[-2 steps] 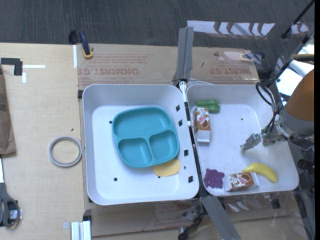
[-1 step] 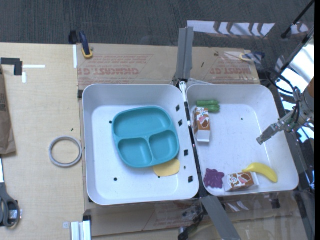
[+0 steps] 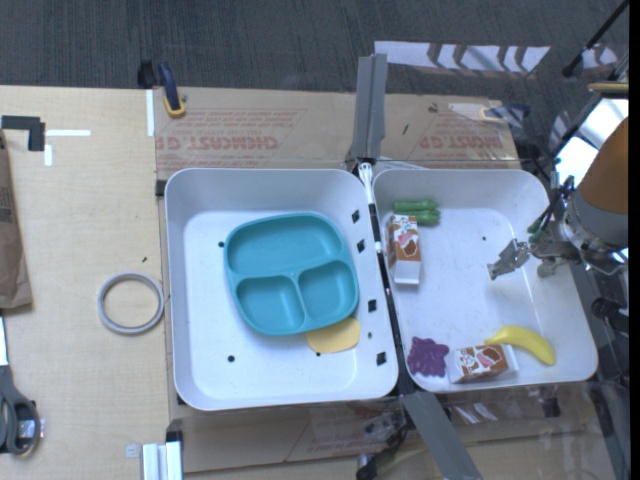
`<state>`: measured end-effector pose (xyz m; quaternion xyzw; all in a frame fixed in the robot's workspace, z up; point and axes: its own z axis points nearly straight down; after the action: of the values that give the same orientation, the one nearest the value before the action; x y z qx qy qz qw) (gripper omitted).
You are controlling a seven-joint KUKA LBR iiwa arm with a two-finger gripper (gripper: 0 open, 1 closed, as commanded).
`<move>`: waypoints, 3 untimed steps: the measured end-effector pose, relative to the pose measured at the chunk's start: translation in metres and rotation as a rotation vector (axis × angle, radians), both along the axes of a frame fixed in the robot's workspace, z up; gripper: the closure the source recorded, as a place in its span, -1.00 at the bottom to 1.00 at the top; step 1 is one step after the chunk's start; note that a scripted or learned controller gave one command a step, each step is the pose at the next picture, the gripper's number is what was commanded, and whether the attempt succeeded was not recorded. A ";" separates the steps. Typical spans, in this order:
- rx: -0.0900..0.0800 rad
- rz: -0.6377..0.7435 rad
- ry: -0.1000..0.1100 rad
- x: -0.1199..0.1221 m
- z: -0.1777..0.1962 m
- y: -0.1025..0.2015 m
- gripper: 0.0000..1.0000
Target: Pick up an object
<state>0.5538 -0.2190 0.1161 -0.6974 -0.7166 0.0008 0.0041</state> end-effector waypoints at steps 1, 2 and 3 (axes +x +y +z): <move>0.003 0.024 -0.002 -0.003 -0.027 0.006 -1.00; -0.004 0.194 -0.004 -0.038 0.099 -0.004 -1.00; -0.003 0.711 -0.007 0.014 0.193 0.051 -1.00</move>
<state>0.5681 -0.1682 0.3090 -0.4044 -0.9146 0.0006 0.0000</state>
